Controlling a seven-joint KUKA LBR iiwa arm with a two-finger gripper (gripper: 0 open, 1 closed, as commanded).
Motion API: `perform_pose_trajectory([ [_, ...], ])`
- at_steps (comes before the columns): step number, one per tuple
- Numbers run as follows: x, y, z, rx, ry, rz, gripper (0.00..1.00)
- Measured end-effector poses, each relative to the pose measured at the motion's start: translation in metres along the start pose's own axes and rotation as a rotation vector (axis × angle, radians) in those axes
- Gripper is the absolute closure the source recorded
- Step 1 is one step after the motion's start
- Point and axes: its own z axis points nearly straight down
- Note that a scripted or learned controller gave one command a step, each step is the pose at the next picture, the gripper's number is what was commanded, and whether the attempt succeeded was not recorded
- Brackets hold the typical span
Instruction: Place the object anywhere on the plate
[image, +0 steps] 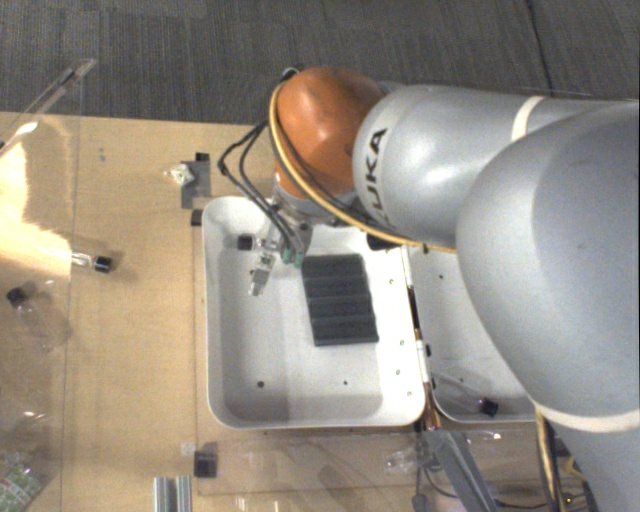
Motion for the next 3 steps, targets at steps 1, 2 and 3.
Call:
perform_pose_trajectory([
  [1, 0.047, 0.026, 0.003, 0.001, 0.002, 0.213, 0.0],
  [2, 0.045, 0.027, -0.01, -0.007, -0.004, 0.214, 1.0],
  [3, 0.011, 0.035, -0.062, -0.001, -0.001, -0.154, 1.0],
])
